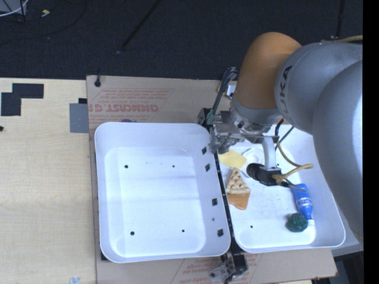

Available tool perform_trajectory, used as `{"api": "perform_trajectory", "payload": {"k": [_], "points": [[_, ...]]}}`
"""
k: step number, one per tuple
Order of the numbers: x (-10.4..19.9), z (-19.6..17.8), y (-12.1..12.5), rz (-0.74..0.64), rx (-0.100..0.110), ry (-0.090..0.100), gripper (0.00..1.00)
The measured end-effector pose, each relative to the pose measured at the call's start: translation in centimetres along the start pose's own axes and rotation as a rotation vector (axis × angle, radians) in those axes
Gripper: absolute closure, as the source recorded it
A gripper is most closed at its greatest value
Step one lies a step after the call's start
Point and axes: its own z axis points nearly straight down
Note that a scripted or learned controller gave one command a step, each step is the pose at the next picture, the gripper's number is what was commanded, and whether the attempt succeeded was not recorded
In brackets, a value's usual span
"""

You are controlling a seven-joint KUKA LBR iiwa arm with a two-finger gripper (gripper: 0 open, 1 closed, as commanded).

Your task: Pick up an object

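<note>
Pincer (221, 139) by yellow piece (233, 159); wedge (238, 191), maybe pizza, beside

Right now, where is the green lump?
The green lump lies in the right bin, near its lower right corner, just below the blue tube.

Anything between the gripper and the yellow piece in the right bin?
Nothing visible. The gripper hangs at the right bin's upper left corner, with the yellow piece directly below it in view; the orange wedge lies past that piece.
</note>
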Motion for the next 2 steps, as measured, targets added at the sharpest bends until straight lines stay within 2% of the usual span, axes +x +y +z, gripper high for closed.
{"api": "perform_trajectory", "payload": {"k": [1, 2], "points": [[6.8, -12.4, 0.6, -0.006, -0.018, 0.003, 1.00], [9.3, -6.6, 1.7, 0.000, 0.000, -0.001, 1.00]]}}
